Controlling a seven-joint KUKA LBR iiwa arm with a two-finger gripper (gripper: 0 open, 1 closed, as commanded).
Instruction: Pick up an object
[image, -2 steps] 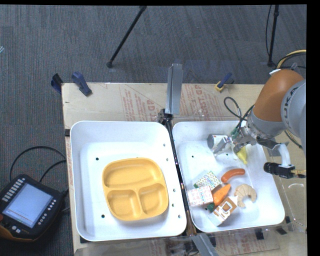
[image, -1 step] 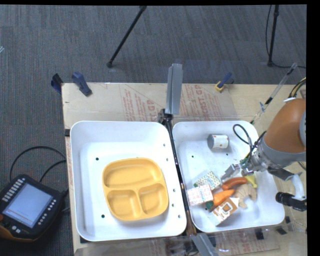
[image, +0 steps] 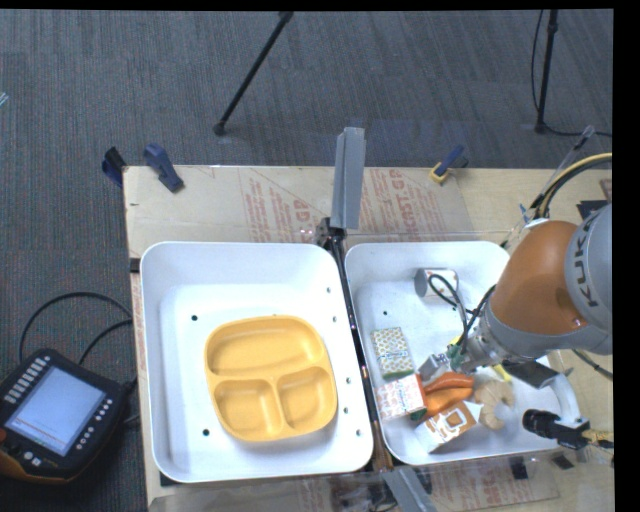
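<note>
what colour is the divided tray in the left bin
Yellow; the divided tray shows plainly in the camera view.

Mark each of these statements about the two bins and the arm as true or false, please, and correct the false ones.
1. The yellow divided tray lies in the left bin. True.
2. The yellow divided tray has five compartments. False: it has three.
3. The arm is over the right bin. True.
4. The small green-patterned packet lies in the left bin. False: it lies in the right bin.
5. The handheld screen unit sits on the floor left of the bench. True.
6. The orange item lies inside the yellow tray. False: it lies in the right bin, near the arm.
</note>
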